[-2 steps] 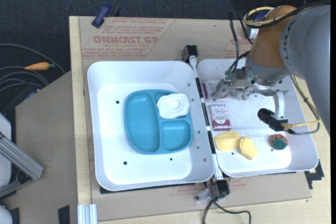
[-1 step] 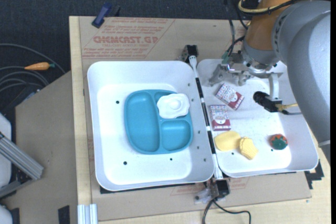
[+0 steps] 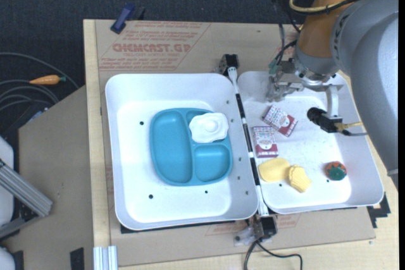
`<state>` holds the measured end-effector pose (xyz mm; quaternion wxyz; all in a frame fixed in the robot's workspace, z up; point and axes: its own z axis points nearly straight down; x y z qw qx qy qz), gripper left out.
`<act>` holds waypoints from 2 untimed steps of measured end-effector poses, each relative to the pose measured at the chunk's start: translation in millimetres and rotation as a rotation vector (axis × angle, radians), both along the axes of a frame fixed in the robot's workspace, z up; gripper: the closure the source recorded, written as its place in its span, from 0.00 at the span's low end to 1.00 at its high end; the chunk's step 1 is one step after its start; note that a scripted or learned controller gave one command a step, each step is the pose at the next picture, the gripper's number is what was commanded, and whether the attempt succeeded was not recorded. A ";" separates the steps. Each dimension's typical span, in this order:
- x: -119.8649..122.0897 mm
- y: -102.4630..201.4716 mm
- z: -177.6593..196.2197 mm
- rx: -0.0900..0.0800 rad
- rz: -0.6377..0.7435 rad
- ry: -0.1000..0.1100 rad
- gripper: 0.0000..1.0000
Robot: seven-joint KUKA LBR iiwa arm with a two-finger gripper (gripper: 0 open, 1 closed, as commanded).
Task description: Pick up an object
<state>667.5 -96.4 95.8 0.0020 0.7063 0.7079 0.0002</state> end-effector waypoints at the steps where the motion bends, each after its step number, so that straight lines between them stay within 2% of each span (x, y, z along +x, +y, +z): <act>1: -0.2 0.2 -0.4 0.000 0.000 0.001 0.00; 2: -1.3 3.7 -11.2 0.002 -0.002 0.006 0.00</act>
